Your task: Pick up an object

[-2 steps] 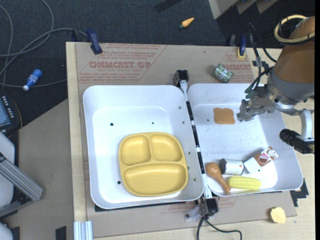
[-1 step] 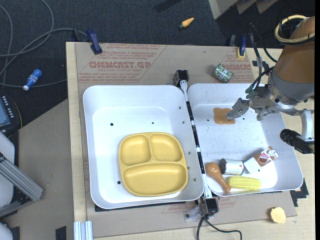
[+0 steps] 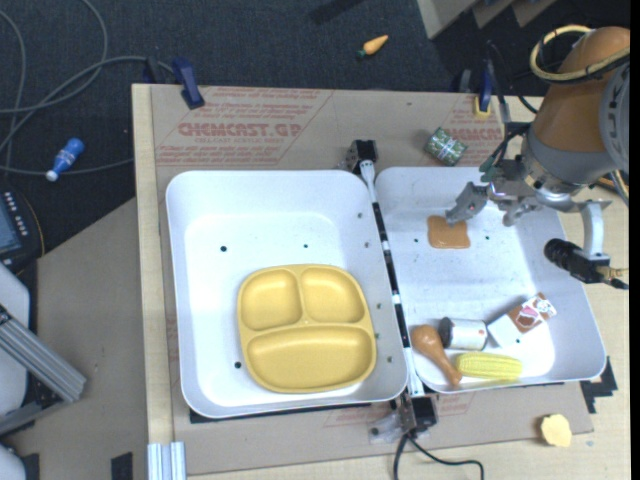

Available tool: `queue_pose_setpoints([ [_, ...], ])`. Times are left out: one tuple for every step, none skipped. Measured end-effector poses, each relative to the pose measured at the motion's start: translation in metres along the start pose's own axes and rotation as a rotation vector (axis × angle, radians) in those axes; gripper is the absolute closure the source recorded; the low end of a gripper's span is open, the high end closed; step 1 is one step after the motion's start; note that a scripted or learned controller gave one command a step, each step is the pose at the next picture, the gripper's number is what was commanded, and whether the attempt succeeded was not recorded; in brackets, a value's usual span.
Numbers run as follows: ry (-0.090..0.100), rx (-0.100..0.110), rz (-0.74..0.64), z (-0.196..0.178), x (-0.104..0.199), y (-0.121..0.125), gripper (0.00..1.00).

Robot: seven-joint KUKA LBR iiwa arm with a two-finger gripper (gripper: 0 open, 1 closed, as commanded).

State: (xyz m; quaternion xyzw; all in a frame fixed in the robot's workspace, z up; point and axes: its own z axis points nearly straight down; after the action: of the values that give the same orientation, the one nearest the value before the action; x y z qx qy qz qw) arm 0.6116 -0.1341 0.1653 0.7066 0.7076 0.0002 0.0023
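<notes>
Arm (image 3: 575,118) coming in from the right on my feed, grey body with the orange section up at the far right corner, wrist angled down and leftward over the right bin (image 3: 560,298). Gripper (image 3: 492,200) sits over the far half of that bin, its two fingers (image 3: 466,206) spread apart as I read it, with nothing between them. Just left and slightly nearer of those tips lies a flat brown piece (image 3: 449,233) on the bin floor; one finger looks just beside its far edge, but I can't tell if it touches.

Down at the near end of the same bin I've got a cluster: a brown drumstick-shaped toy (image 3: 434,346), a white and dark cylinder (image 3: 464,333) beside it, a yellow corn cob (image 3: 489,367) nearest me, and a small red-and-white carton (image 3: 530,314) off to the right.

Left bin (image 3: 200,268) carries a yellow divided plate (image 3: 304,328), lying flat toward its near side.

On the cardboard beyond the bins, a small green can (image 3: 446,146); near the front right corner, a yellow lump (image 3: 555,429).
</notes>
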Motion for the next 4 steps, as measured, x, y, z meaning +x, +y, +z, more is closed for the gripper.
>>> queue_pose_setpoints([
  [0.003, 0.007, -0.001, 0.087, -0.004, 0.031, 0.00],
  [0.000, -0.003, -0.001, 0.069, -0.005, 0.033, 1.00],
  [0.005, 0.013, 0.008, 0.082, -0.032, -0.066, 1.00],
  [-0.002, -0.013, -0.003, -0.031, -0.023, -0.005, 1.00],
])
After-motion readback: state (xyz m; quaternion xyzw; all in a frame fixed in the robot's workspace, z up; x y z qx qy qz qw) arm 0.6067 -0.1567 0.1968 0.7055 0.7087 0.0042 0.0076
